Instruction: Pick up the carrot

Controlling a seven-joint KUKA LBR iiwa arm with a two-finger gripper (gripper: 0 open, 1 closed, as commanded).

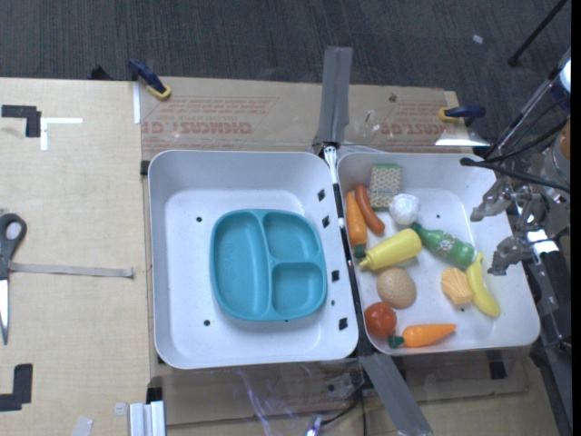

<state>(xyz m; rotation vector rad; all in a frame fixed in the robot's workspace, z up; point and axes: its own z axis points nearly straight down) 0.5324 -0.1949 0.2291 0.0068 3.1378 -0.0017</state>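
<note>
The carrot (427, 334), orange with a small green end, lies flat near the front wall of the right bin (519, 336), just right of a red tomato (380, 319). My gripper (487, 237) hangs over the bin's right side, above and to the right of the carrot and well apart from it. Its two fingers (481, 209) stand apart, open, with nothing between them.
The right bin also holds a yellow bottle (392, 248), a green bottle (447, 245), a beige egg-shaped piece (396, 287), a banana (483, 291), a red sausage (369, 209) and a long orange piece (354, 218). A teal divided plate (269, 263) lies in the left bin (177, 243).
</note>
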